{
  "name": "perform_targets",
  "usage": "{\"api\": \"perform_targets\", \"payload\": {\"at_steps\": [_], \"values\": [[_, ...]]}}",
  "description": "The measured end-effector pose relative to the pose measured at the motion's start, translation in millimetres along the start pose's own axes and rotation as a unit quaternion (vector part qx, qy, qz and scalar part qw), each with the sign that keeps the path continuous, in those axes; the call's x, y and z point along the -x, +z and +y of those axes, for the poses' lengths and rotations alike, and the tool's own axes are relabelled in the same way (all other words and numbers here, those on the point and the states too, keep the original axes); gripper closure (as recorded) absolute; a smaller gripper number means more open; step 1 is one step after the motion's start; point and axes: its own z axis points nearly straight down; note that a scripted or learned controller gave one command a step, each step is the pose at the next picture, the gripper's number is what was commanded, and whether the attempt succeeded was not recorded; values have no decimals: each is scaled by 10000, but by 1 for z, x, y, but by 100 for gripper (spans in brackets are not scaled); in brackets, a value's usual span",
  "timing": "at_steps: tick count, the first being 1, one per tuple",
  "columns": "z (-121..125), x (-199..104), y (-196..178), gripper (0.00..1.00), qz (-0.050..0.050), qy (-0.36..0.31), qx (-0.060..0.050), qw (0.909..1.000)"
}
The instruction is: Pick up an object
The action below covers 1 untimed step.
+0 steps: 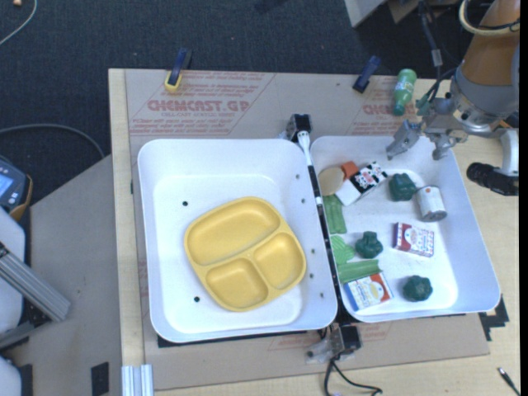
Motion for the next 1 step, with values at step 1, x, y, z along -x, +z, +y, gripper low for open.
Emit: {"api": "perform_targets", "payload": {"at_steps": [1], "values": [[3, 0, -9, 0, -14, -13, 77, 10000]]}}
